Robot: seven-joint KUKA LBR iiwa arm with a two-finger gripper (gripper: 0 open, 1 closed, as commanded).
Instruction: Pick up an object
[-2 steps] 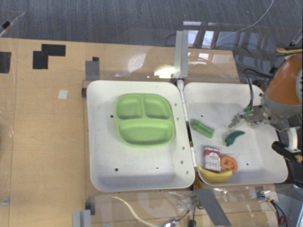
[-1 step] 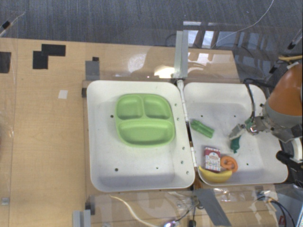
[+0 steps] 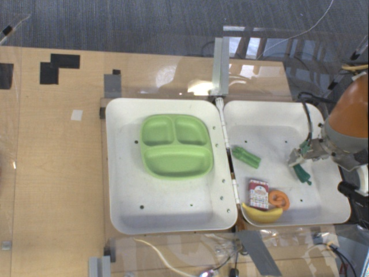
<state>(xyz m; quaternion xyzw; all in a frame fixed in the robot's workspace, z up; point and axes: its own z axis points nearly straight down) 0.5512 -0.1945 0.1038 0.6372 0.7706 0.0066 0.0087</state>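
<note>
Green everywhere in my feed: a lime compartment plate in the left bin, a bright green block near the divider in the right bin, and a darker green piece lying right under the gripper.

The gripper sits low at the right bin's right side. I cannot tell from here what the pincer is doing; the wrist hides it, and nothing is visibly caught in it.

The nearest candidate is the dark green piece, on the bin floor just below the tool, slanting toward the front wall. I judge it to be light, rigid plastic, probably smooth, so it could skid on the white floor if nudged. I'd take it across its narrow width, near the middle of its length.

Front of the same bin: a small red carton, a banana against the front wall and an orange ring-shaped toy, all crowded together and touching. These make poorer targets since neighbours block the approach.
</note>
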